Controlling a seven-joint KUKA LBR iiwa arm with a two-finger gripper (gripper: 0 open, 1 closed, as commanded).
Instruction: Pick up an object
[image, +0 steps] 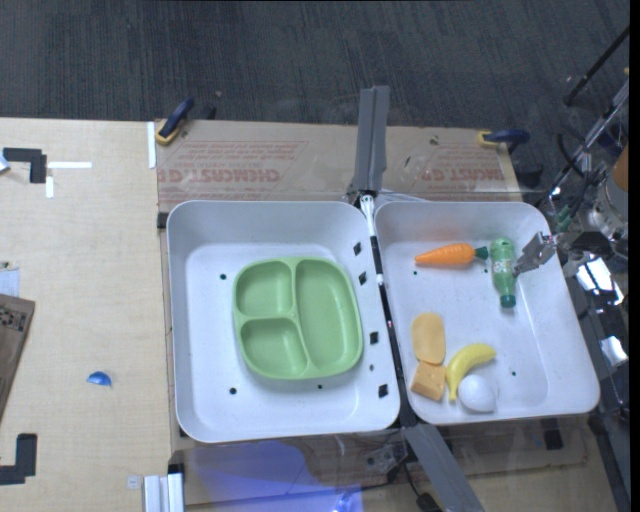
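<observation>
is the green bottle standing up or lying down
Lying down. The green bottle lies on its side on the floor of the right bin, its whole length showing, just right of the carrot.

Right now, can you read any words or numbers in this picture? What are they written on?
Red print on the cardboard sheet behind the left bin: it appears upside down and blurred; too unclear to read for certain.
Red print on the cardboard sheet behind the right bin: too faint to read.
Green bottle label: too small to read.
No other writing can be made out.
</observation>
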